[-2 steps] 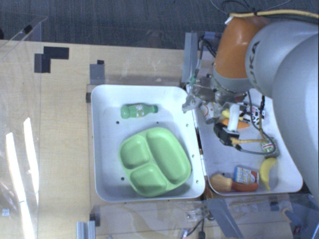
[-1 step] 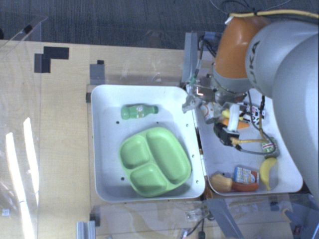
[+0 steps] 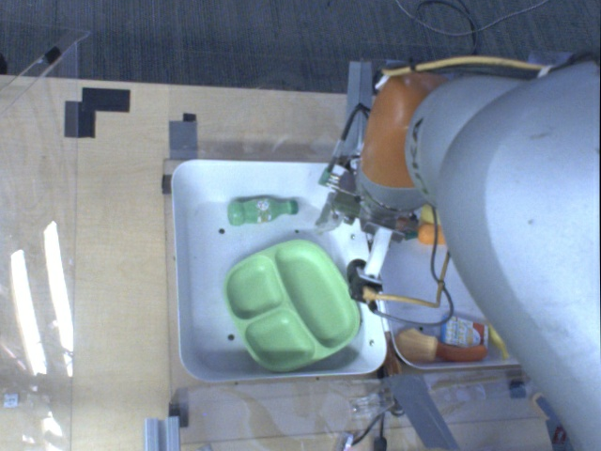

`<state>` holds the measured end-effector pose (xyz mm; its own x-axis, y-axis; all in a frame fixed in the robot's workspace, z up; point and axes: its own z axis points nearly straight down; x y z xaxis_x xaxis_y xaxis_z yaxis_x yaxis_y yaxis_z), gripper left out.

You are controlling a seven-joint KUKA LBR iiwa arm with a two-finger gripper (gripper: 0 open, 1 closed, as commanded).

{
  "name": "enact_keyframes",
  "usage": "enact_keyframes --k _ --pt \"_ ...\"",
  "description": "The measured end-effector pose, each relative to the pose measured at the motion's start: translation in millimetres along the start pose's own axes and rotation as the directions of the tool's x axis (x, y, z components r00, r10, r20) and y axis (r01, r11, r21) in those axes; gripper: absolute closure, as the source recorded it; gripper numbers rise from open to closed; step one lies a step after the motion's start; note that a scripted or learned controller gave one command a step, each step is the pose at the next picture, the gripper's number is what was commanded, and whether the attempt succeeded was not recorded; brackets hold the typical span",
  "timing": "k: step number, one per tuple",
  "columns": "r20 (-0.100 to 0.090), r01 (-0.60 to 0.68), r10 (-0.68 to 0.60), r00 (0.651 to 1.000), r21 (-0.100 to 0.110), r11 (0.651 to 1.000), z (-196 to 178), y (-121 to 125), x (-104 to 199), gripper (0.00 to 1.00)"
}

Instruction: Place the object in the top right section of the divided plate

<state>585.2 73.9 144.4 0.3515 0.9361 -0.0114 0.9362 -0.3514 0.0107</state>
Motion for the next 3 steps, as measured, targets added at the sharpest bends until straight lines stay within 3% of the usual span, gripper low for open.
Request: enact_keyframes --k 1,2,3 --pt "-0.011 -0.071 0.071 0.997 0.009 0.997 -109.3 -9.3 -47.6 0.0" --pt "-0.008 -0.213 0.213 0.977 0.012 0.977 -131.5 -92.1 -29.7 0.0" --pt "-0.009 -0.324 0.324 0.946 0.01 0.946 -198.5 -57.8 -21.9 0.0"
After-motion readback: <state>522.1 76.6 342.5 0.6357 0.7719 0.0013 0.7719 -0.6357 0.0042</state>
